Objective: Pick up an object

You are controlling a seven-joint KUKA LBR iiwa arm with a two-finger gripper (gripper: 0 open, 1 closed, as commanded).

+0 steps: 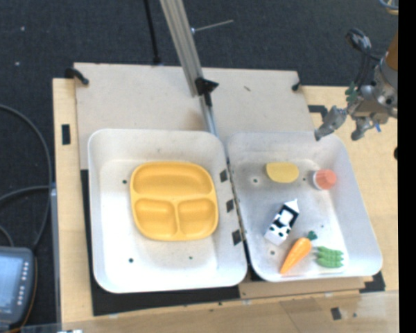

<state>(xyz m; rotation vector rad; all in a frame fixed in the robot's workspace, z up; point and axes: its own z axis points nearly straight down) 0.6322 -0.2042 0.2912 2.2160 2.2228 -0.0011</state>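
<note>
The right bin (pixel 353 207) holds a yellow oval piece (pixel 282 172), a small pink-red round object (pixel 325 179), a black-and-white cow-pattern carton (pixel 282 223), an orange carrot (pixel 296 254) and a green pod-like toy (pixel 328 257). My gripper (pixel 344 127) hangs above the bin's far right corner, beyond the rim, with its two fingers spread apart and nothing between them. It is well clear of every object.
The left bin (pixel 107 207) carries a yellow three-compartment plate (pixel 173 200). A slanted aluminium post (pixel 184 44) rises behind the bins' shared edge. A screen device (pixel 7 279) sits at the lower left, off the bench.
</note>
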